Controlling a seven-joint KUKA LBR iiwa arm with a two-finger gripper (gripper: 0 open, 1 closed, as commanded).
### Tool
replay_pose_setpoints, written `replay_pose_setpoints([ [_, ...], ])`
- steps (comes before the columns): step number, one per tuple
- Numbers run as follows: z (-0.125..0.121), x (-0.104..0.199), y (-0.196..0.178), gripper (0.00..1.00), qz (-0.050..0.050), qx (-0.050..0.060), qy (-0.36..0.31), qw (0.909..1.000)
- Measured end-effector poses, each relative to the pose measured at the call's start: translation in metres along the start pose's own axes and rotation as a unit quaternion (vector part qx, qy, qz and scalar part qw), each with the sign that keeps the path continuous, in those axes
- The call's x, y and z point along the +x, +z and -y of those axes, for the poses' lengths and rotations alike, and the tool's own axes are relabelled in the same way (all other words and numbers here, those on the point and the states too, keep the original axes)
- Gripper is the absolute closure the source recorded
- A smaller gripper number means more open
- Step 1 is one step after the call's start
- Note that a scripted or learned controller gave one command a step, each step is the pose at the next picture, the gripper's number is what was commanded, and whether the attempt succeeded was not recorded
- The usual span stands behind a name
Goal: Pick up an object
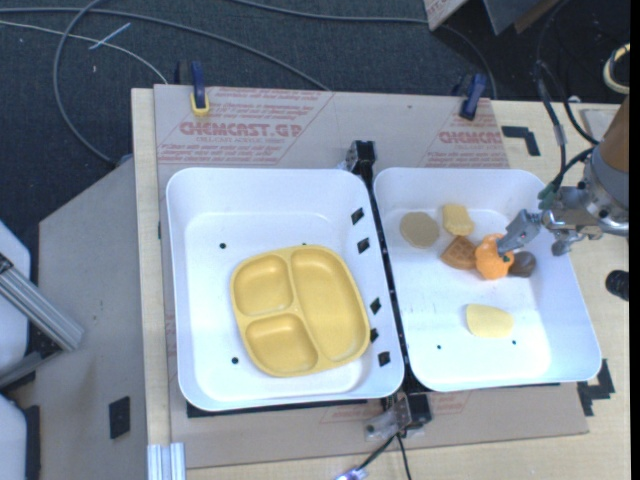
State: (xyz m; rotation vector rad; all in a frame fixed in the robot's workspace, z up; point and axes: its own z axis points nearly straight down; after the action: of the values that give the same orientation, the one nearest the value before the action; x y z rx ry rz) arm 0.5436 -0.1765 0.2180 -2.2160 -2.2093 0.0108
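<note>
Two shallow white bins sit side by side: the left bin [190, 268] holds a yellow three-compartment plastic tray [298, 310]. In the right bin [560, 348], the arm's two-finger gripper [512, 248] touches a small orange round object [490, 259]; whether it grips, I cannot tell. Nearby lie tan and pale-yellow pieces [489, 320].

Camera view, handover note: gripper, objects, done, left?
Gripper: low in the right white bin, at the orange rounded object; nothing seen between its fingers.
Right bin also holds a tan round piece, a yellow square piece, a brown wedge, a dark small lump and a pale yellow oval.
Left white bin: yellow divided plastic tray.
Done: approach. Left: grasp, lift.
</note>
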Motion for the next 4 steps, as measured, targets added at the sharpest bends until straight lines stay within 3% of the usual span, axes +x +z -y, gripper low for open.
replay_pose_setpoints([
  [1,-0.003,0.0,-0.007,0.0,0.002,-0.006,-0.002,1.0],
  [3,-0.009,0.003,0.105,0.0,0.0,-0.003,-0.001,1.0],
  [4,-0.009,0.005,0.135,0.0,0.0,-0.004,-0.002,1.0],
])
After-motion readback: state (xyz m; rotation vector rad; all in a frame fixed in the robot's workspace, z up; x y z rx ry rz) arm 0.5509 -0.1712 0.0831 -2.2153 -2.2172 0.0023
